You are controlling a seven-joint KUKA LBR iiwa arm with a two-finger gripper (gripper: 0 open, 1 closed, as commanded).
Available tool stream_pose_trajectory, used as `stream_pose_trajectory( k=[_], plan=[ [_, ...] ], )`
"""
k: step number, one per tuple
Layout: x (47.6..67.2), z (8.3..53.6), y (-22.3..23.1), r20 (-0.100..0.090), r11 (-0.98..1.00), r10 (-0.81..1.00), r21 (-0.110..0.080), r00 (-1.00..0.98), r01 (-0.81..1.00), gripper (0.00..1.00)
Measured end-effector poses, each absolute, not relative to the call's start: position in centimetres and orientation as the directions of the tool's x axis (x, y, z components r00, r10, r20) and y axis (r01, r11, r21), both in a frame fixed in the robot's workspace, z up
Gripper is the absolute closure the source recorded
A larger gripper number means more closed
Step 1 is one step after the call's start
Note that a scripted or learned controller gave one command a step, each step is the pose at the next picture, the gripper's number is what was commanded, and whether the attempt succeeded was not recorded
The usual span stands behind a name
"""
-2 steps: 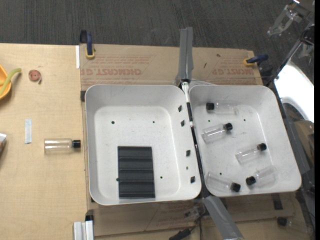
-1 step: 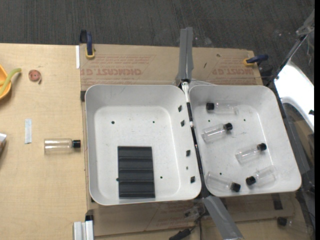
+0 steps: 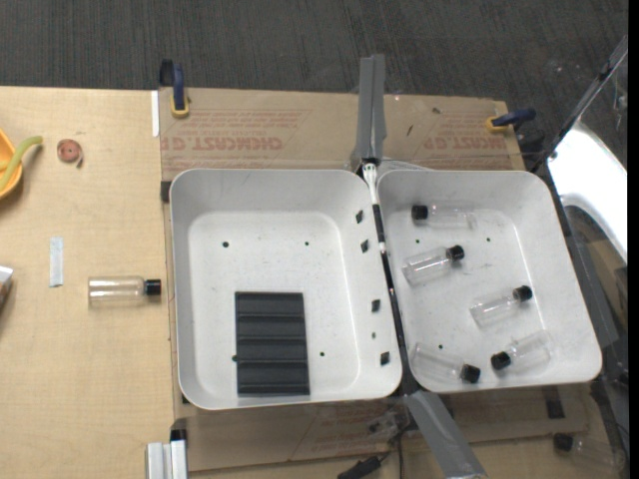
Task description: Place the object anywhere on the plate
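The left bin point(image 3: 200, 218) holds a dark ribbed plate point(image 3: 271, 343) lying flat near its front wall. The right bin point(image 3: 544, 218) holds 5 clear vials with black caps, scattered apart: 1 at the back point(image 3: 439, 214), 1 mid-left point(image 3: 432, 262), 1 mid-right point(image 3: 499, 307), and 2 near the front point(image 3: 444, 364) point(image 3: 521, 352). Another vial point(image 3: 123, 288) lies on the wooden bench point(image 3: 80, 387), left of the bins. Of the arm, a white part point(image 3: 589, 168) shows at the right edge; the gripper's state cannot be told.

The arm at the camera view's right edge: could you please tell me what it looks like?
The arm appears there as a smooth, rounded casing, pale grey to white in the bright light, with a darker edge along its lower side. The part is too bright and too small to tell whether it has markings or cables.
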State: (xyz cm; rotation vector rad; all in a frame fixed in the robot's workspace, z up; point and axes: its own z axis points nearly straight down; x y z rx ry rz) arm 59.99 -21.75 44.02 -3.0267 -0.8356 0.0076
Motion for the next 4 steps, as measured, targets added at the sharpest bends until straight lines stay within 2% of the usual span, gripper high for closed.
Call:
stream_pose_trajectory(
  k=[1,2,3,4],
  plan=[
    [64.6,43.9,-15.8,-0.006,-0.943,0.332,-0.002,0.943,0.332,0.00],
    [60.3,43.6,-22.2,-0.006,-0.980,0.201,-0.002,0.980,0.201,0.00],
    [64.7,44.0,-12.8,-0.003,-0.972,0.233,0.000,0.972,0.233,0.00],
    [64.2,43.9,-19.9,-0.005,-0.972,0.236,-0.001,0.972,0.236,0.00]
  ],
)
